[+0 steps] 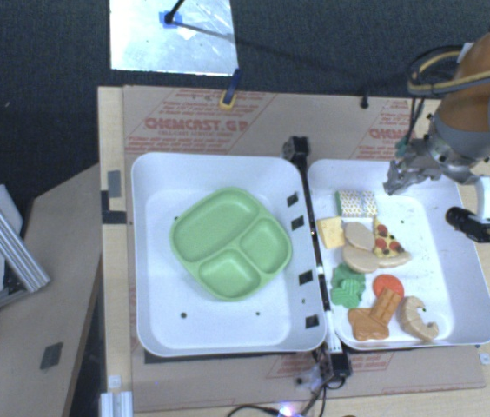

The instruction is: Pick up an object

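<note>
**Arm over the right bin's top edge, toy food piled below it**

The gripper [399,181] sits in the upper right of the frame, over the top edge of the right bin [462,272]. Its tip is small and dark against the white, so can't tell whether the fingers are spread or pressed together, and nothing can be made out between them. The arm [480,85] comes in from the right edge w/ its orange band uppermost.

Toy food lies in the right bin, mostly in its left half, below and left of the gripper:
- a checkered block [356,202] nearest the gripper, apart from it
- a yellow cheese wedge [331,232] just below-left of that
- a tan bread slice [360,235] beside the cheese, touching a pizza slice [388,246] on its right
- a green broccoli-like piece [347,287] lower down, next to the divider
- a red tomato slice [388,285] to its right
- an orange-brown piece [375,316] and a tan curved piece [419,318] – both near the bin's bottom edge

The left bin [154,259] fills the centre-left of the frame and holds a green tray [230,243] w/ three compartments, turned at an angle. Both bins rest on a cardboard sheet [193,120]. A shiny silver panel [174,24] lies at the top left – dark floor around it.
</note>
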Tool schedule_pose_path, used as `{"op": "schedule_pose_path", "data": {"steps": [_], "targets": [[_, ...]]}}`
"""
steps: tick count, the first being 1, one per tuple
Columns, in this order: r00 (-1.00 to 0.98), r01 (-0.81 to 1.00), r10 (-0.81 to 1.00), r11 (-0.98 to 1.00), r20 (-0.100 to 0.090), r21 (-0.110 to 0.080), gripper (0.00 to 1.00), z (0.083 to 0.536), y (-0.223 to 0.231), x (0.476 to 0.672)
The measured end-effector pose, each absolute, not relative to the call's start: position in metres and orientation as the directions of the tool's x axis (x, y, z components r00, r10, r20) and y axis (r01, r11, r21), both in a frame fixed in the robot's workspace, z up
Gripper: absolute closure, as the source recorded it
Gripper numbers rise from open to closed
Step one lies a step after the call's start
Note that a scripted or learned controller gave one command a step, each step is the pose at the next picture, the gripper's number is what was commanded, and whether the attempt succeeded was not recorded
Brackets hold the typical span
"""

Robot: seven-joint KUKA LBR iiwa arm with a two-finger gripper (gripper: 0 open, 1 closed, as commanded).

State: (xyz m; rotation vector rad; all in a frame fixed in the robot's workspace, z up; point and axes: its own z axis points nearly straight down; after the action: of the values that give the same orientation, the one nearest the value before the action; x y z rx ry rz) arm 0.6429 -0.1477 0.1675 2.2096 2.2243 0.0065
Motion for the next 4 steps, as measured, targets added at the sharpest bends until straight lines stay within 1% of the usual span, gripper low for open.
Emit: {"op": "schedule_pose_path", "data": {"steps": [1, 2, 3, 4], "targets": [[-0.007, 1.000, 1.000, 0.007, -0.002, 0.009, 1.00, 0.223, -0.148, 0.645], [-0.010, 1.000, 1.000, 0.010, 0.002, 0.001, 1.00, 0.218, -0.088, 0.629], [-0.010, 1.000, 1.000, 0.010, 0.003, -0.001, 1.00, 0.210, -0.032, 0.611], [-0.010, 1.000, 1.000, 0.010, 0.003, -0.001, 1.00, 0.206, 0.019, 0.600]]}}
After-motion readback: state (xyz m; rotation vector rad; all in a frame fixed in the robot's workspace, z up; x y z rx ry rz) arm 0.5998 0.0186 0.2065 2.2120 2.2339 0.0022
